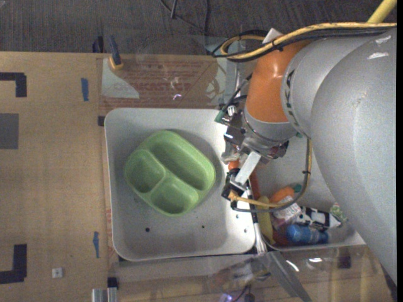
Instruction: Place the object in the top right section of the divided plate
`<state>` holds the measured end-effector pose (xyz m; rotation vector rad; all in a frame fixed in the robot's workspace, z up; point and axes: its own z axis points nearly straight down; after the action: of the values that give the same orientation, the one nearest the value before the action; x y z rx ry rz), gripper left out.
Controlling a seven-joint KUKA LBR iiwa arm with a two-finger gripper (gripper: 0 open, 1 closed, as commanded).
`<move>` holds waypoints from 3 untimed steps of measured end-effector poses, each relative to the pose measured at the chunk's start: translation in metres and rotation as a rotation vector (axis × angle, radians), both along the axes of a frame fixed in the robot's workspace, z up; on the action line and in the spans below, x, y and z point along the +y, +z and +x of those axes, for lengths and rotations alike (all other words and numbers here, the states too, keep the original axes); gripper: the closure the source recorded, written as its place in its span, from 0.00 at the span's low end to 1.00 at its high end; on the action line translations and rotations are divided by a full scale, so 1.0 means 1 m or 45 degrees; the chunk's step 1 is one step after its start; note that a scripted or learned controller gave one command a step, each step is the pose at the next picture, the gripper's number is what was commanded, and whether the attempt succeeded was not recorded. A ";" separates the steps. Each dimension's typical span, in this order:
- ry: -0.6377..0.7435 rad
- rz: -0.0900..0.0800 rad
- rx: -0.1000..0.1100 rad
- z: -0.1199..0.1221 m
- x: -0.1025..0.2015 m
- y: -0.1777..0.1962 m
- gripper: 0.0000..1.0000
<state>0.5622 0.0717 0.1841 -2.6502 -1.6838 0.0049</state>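
A green divided plate (169, 145) lies in the left white bin (135, 231), with one long section and two smaller ones, all bare. My gripper (233, 162) hangs over the seam between the two bins, just right of the plate's right edge, mostly covered by the wrist and its orange band. A small orange-red thing (234, 166) shows right at the gripper, and a strip of the same colour (254, 185) runs below it. Whether the gripper holds it I cannot tell.
The right bin (351, 236) holds several small things at its front: an orange one (284, 194), a blue one (301, 234), a yellow one (266, 226) and a black-and-white one (318, 217). The grey arm covers most of that bin. A clear sheet (164, 83) lies behind the left bin.
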 end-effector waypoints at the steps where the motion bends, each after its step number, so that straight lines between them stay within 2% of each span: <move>1: -0.220 -0.001 -0.002 0.027 0.039 -0.012 1.00; 2: -0.709 -0.003 0.004 -0.001 0.019 0.000 1.00; 3: -0.845 -0.002 -0.001 -0.020 0.047 0.021 1.00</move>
<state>0.5426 0.1191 0.2053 -3.0555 -0.7285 0.0039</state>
